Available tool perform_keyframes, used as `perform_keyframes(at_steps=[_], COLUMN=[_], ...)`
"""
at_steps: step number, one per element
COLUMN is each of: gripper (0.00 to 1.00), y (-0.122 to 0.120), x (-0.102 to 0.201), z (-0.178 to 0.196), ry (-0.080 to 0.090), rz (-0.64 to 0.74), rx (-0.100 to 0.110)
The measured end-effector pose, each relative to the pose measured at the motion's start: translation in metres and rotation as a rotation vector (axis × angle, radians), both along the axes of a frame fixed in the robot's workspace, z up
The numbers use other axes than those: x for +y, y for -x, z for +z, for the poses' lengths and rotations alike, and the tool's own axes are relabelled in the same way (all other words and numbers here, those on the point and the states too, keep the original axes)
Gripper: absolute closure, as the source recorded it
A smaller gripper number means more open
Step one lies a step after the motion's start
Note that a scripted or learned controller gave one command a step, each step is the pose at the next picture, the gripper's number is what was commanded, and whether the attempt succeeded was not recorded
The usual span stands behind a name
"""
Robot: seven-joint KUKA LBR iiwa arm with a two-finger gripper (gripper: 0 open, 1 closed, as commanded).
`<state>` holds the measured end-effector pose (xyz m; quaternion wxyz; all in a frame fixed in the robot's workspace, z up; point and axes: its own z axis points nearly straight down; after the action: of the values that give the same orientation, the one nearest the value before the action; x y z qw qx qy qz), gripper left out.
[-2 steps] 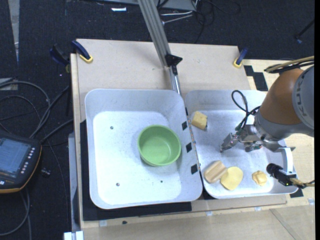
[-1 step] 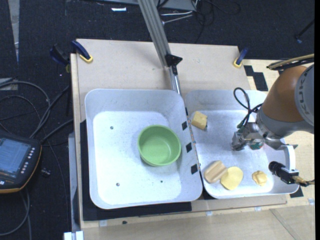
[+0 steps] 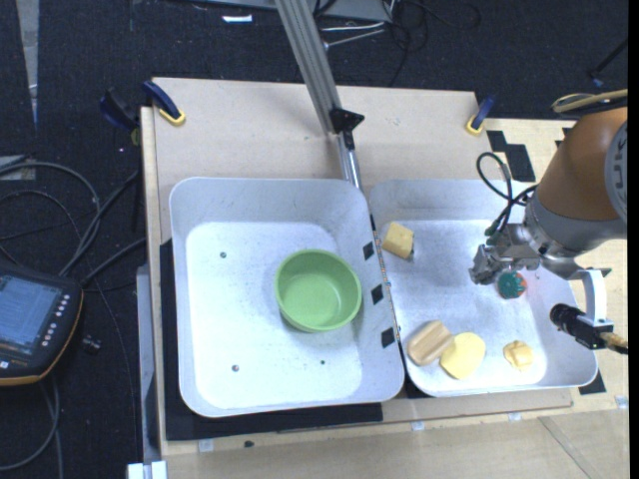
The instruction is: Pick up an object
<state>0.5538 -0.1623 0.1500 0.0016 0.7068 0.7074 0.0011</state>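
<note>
A pale wooden bench [image 3: 260, 133] sits on a dark floor strewn with cables, seen from above at a slant, with a slanted metal pole [image 3: 310, 53] crossing from twelve o'clock down toward the middle of the bench. Two shallow white bins lie side by side on it. The left bin [image 3: 210, 367] holds a green bowl [image 3: 319, 289], upright, slightly toward three o'clock of that bin's centre. The right bin [image 3: 444, 208] holds several small things: a yellow block [image 3: 399, 239] at about ten o'clock in the bin, a tan oblong piece [image 3: 428, 341] and a round yellow piece [image 3: 463, 355] touching each other at about seven o'clock, and a small yellow lump [image 3: 517, 353] near five o'clock, apart from the pair. The grey arm [image 3: 589, 183] with its orange band enters from three o'clock and reaches down over the right bin. Its gripper [image 3: 496, 270] hangs at roughly three o'clock within that bin, and a small teal and red ball [image 3: 512, 285] lies just beside or under its tip; whether the ball is between the fingers cannot be made out, nor whether the fingers are apart or together. A handheld controller [image 3: 30, 322] with a lit screen rests on the floor at nine o'clock.
</note>
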Motion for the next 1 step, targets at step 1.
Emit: perform_keyframes(at_steps=[1], gripper=[1.00], y=[-0.0091], x=[0.0039], z=[0.0575], ry=[0.000], rz=[0.000], rx=[-0.001])
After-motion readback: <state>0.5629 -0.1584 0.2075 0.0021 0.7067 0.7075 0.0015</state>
